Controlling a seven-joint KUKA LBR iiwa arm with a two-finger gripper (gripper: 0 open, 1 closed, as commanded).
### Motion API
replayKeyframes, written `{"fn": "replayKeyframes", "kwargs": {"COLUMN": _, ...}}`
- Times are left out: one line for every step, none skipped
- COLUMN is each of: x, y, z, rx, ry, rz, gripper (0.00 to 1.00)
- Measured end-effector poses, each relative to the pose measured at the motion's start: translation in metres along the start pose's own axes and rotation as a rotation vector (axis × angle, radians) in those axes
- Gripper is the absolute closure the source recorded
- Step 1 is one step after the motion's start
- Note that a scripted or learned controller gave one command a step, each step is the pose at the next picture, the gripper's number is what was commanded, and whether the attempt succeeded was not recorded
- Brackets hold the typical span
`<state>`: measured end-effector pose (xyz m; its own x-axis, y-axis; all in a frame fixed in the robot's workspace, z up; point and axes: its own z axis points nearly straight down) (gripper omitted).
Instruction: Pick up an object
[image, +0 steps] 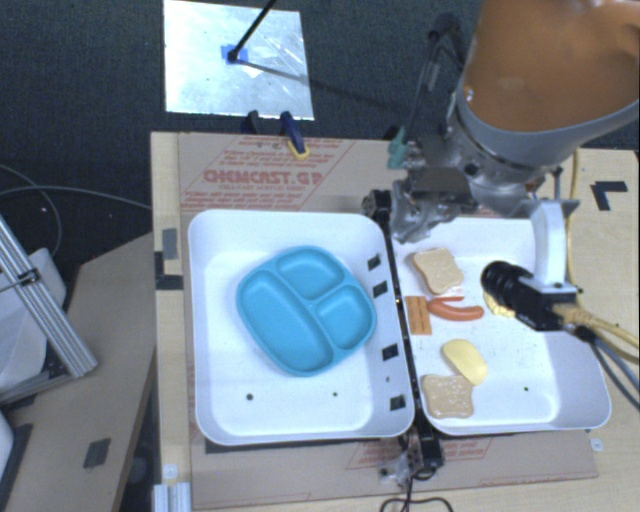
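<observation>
The right bin (575, 400) holds several toy foods: a tan bread slice (438, 268), a red sausage (455, 311), an orange bacon strip (419, 315), a pale yellow piece (465, 360) and a toast slice (448, 396). My gripper (418, 222) hangs over the bin's far left corner, just above and left of the bread slice. Its tips are dark and blurred against the bin wall. I see nothing held in it.
A blue divided plate (305, 308) lies in the left bin (215, 400). A black cylindrical part (517, 292) on the arm's white bracket juts over the right bin beside the sausage. The divider (398, 330) between the bins carries black clips.
</observation>
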<state>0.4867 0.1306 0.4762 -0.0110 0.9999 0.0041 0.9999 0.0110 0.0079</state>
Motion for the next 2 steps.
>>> {"fn": "replayKeyframes", "kwargs": {"x": 0.034, "y": -0.002, "z": 0.123, "rx": 0.018, "ry": -0.006, "rz": 0.003, "gripper": 1.0}}
{"fn": "replayKeyframes", "kwargs": {"x": 0.025, "y": 0.081, "z": -0.067, "rx": -0.015, "ry": 0.001, "rz": 0.007, "gripper": 1.0}}
